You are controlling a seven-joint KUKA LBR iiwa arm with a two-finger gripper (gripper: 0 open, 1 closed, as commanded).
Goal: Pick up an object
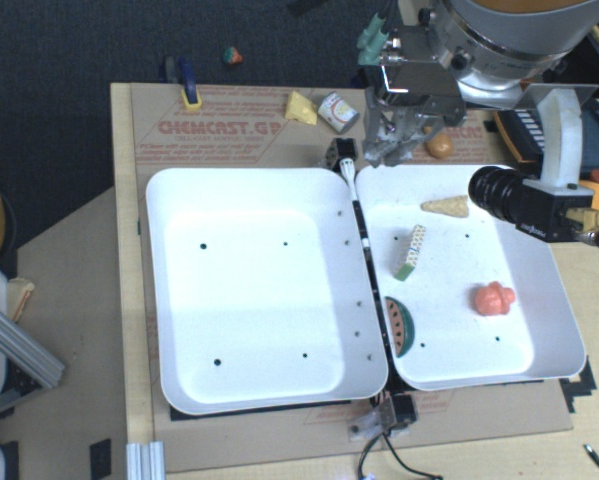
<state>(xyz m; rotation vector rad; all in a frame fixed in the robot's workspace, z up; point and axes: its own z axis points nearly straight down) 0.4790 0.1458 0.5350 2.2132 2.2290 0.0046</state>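
- Pink toy (493, 299) sits in the right bin (539, 358), well below the tool (399, 148).
- I cannot tell the tool's grip.
- It hangs over the bin's top rim, so it may bump it.

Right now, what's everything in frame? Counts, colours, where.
bins: 2, white, side by side on the bench
pink lump: 1, pink-red, right bin
watermelon slice toy: 1, green and red, right bin by the divider
small block: 1, white and green, right bin centre
wedge: 1, tan, right bin far side
yellow piece: 1, yellow, board behind the bins
small box: 1, white, beside the yellow piece
arm: 1, grey with orange band, top right
gripper: 1, above the right bin's far left corner
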